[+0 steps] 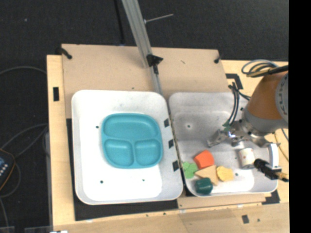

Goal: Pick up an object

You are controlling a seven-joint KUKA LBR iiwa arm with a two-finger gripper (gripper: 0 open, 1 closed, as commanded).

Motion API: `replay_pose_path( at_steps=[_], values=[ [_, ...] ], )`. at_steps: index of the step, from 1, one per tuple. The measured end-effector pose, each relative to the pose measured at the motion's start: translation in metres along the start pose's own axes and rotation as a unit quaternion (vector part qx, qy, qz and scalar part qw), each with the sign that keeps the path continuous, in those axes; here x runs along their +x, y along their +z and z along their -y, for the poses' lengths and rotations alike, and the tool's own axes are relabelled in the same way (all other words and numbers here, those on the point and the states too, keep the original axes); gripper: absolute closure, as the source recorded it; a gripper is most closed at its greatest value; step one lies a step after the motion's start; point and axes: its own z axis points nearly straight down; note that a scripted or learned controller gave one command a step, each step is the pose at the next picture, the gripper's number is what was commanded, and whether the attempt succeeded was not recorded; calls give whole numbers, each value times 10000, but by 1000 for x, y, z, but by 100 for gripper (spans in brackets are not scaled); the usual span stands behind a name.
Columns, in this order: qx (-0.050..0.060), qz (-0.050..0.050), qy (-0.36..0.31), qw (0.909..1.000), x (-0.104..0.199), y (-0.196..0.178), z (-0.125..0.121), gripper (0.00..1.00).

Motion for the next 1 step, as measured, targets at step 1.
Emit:
replay_pose_path(
  at_steps=[1],
  values=[
    [-31, 1, 22, 10000, -1, -13, -2, 100]
  ],
)
